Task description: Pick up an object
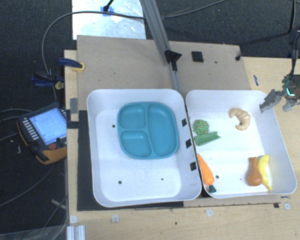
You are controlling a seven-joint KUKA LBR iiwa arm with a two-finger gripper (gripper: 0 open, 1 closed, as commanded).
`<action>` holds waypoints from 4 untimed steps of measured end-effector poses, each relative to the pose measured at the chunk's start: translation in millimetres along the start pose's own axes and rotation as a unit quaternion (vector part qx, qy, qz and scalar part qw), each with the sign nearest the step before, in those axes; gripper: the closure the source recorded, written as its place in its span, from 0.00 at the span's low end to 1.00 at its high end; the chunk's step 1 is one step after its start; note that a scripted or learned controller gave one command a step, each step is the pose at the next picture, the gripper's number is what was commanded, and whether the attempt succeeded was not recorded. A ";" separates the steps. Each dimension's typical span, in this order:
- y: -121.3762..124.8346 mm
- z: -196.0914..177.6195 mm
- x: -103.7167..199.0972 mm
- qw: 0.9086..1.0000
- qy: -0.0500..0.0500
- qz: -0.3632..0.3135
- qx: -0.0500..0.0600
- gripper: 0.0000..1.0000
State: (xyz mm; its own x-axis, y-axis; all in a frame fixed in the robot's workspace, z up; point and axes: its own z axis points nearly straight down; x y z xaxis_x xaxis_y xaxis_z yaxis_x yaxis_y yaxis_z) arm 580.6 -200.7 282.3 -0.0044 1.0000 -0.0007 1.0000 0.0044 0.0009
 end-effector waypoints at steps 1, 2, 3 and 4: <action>0.3 -0.7 0.0 1.000 0.000 0.000 -0.001 0.00; 2.7 41.0 -0.5 1.000 0.000 0.001 0.001 0.00; -6.5 91.2 3.4 1.000 0.000 0.002 0.001 0.00; -1.8 152.3 7.1 1.000 0.001 0.002 0.001 0.00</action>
State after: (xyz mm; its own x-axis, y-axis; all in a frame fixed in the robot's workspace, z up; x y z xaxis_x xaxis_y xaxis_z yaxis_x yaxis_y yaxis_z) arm 578.9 -193.7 130.0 -0.0008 1.0000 0.0006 1.0000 0.0008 -0.0019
